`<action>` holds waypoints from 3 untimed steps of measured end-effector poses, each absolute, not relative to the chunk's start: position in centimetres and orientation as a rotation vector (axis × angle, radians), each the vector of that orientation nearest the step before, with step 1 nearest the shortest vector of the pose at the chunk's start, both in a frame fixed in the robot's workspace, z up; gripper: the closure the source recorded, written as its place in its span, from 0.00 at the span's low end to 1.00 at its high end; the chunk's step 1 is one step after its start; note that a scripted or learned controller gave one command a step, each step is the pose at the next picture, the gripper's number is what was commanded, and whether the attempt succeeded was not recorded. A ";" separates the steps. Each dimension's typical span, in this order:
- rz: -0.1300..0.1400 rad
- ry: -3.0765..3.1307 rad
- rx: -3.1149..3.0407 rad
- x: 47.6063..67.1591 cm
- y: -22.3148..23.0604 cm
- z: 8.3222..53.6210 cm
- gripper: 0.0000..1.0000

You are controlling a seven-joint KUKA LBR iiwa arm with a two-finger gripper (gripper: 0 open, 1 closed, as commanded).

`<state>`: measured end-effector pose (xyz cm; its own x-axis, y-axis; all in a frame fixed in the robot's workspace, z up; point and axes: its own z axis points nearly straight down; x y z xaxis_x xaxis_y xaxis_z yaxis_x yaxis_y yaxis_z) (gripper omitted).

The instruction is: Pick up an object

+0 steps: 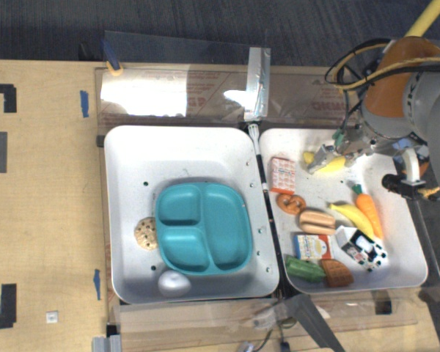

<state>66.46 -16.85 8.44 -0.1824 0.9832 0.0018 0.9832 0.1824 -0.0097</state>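
Two white bins [117,196] on tan bench; left one holds teal tray [203,227]. Gripper [331,155] at right bin's 11 o'clock, fingers seemingly clamped on yellow toy [327,165], though blurred.

We see an evenly and brightly lit scene, with light falling from above. Strong glare whitens the clear plastic sheet [143,94] behind the bins, and the left bin [125,152] shines pale along its upper rim. Soft shadows gather under the teal tray [203,227] and in the right bin [414,270] beneath the arm [407,86]. The whole picture is slightly soft and grainy; small items lack crisp edges. The dark floor [205,6] at the top looks dim.
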 end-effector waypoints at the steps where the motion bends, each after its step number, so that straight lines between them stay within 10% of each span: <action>1: 0.016 -2.409 -1.998 66.4 -16.8 9.4 1.00; 2: -0.007 -2.360 -2.076 64.9 -9.3 8.7 1.00; 3: -0.001 -2.395 -2.039 52.8 -11.9 8.8 1.00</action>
<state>52.76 -11.85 8.82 -0.1593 0.9872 -0.0021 0.9872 0.1593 0.0029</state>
